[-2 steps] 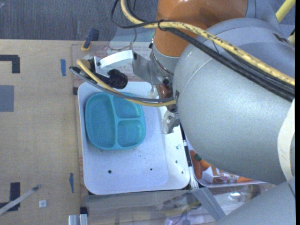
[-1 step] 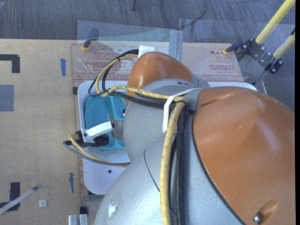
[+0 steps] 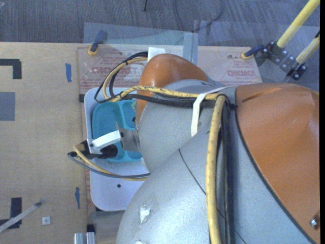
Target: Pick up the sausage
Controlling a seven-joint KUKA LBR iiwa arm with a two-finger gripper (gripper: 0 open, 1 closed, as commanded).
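From above, the grey and orange arm (image 3: 193,177) sprawls over the view from the centre out to 3 and 6 o'clock. At 9 o'clock from the centre, a white bin (image 3: 109,194) peeks out beside it. A blue plastic thing (image 3: 106,118) lies in the bin's 12 o'clock half, and the floor towards 6 o'clock is bare. The gripper (image 3: 127,136) sits low over the blue thing's 3 o'clock edge. I cannot tell whether it is released or clenched, nor where the sausage lies.
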